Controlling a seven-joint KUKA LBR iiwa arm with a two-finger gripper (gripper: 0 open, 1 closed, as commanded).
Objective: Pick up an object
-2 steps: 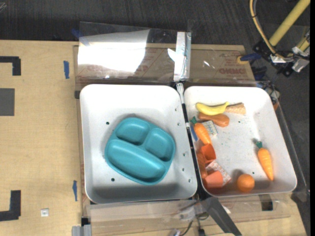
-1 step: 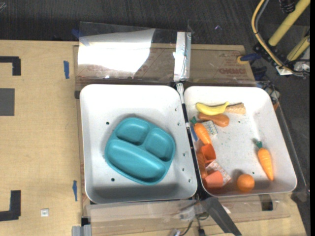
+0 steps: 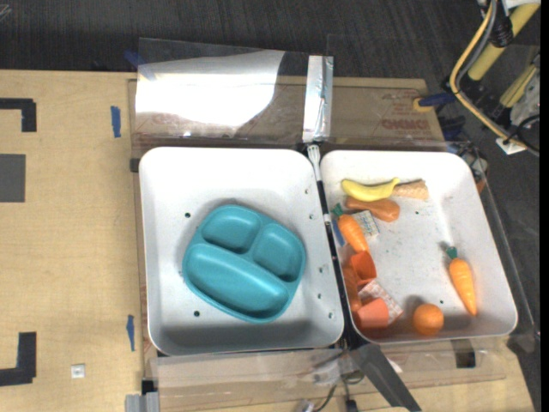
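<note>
The right bin (image 3: 485, 221) holds several toy foods. A yellow banana (image 3: 369, 188) lies at its back, with an orange sausage (image 3: 377, 209) just in front of it and a pale bread piece (image 3: 413, 190) beside it. One carrot (image 3: 352, 233) rests along the left wall and another carrot (image 3: 463, 284) lies near the right wall. An orange ball (image 3: 427, 318) sits at the front. Red-orange pieces (image 3: 366, 290) are piled in the front left corner. In the left bin (image 3: 163, 187) a teal divided plate (image 3: 244, 260) lies flat.
A clear plastic sheet (image 3: 210, 97) and a silver strip (image 3: 317, 97) lie behind the bins. Yellow and black cabling (image 3: 485, 45) hangs at the top right. The wooden bench (image 3: 69, 230) spreads to the left, with black markings on it.
</note>
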